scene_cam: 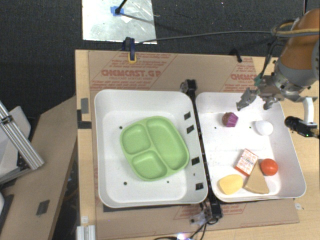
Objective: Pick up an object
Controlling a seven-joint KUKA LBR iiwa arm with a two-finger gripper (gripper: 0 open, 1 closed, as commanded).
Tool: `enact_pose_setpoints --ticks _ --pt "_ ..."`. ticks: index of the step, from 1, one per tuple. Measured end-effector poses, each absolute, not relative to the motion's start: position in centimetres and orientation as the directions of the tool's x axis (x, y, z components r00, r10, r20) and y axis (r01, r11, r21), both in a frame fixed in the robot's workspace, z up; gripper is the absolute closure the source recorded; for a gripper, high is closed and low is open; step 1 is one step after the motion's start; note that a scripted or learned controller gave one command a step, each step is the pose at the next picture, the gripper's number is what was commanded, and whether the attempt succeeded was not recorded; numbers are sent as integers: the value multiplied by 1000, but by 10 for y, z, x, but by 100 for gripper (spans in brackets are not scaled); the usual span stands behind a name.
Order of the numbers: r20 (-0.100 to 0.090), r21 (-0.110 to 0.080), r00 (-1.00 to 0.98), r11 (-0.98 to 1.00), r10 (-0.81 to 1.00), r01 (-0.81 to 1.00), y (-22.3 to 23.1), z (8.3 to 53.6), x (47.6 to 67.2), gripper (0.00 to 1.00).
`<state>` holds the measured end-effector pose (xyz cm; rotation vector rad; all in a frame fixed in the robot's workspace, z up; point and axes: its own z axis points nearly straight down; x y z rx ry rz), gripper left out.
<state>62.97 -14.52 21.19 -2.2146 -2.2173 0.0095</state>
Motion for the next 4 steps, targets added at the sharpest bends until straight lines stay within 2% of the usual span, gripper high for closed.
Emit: enact_pose_setpoints --ticks 1,2,3,4 --pt "-1 2 -3 3 1000 1000 -145 219 632 0" --pt "0 -1 -3 3 1000 1000 -146 177 636 0" --pt "0 -3 -2 2 1000 1000 -146 114 637 0" --pt "0 0 -2 2 1000 1000 -145 83 637 0"
